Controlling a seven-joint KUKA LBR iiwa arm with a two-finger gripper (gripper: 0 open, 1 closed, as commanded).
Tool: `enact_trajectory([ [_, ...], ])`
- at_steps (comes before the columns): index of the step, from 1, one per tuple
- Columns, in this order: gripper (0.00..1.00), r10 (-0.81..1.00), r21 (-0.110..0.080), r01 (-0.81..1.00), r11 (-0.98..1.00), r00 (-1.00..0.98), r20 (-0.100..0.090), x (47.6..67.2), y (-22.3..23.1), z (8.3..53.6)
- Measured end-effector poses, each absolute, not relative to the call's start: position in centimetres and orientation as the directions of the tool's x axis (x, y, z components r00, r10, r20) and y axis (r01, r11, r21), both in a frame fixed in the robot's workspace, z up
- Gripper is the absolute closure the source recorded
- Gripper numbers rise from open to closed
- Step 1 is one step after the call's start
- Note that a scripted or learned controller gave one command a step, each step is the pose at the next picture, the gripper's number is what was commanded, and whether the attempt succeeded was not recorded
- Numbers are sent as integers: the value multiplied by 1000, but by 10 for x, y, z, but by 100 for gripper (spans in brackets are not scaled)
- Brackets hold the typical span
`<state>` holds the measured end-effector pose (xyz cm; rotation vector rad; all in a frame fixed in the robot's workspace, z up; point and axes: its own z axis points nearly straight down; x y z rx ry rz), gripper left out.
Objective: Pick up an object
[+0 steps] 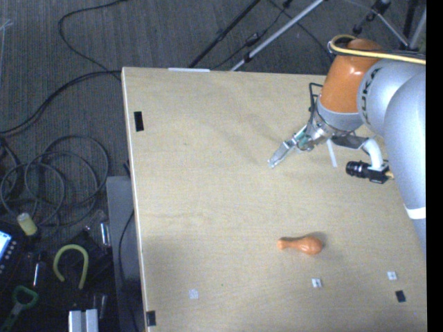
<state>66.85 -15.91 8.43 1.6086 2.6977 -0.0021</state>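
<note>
An orange, pear-shaped object (pixel 302 244) lies on its side on the tan bench top (pixel 208 185), in the lower right part of the camera view. My gripper (pixel 287 151) hangs above the bench at the upper right, below the orange wrist band (pixel 346 81), and slants down toward the left. It is well apart from the orange object, about a hand's length farther back. Nothing shows in the gripper.
The bench's left edge (pixel 131 185) drops to a carpeted floor with coiled cables (pixel 55 178) and tools. Tripod legs (pixel 291 19) cross the floor behind the bench. Small black and white markers (pixel 316 282) dot the board near its front.
</note>
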Motion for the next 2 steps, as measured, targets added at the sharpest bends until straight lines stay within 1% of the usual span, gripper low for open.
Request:
enact_trajectory([
  [1, 100, 880, 3, 880, 475, -475, 0, 669, -158, 94],
  [2, 100, 895, 2, 895, 447, -447, 0, 667, -166, 156],
])
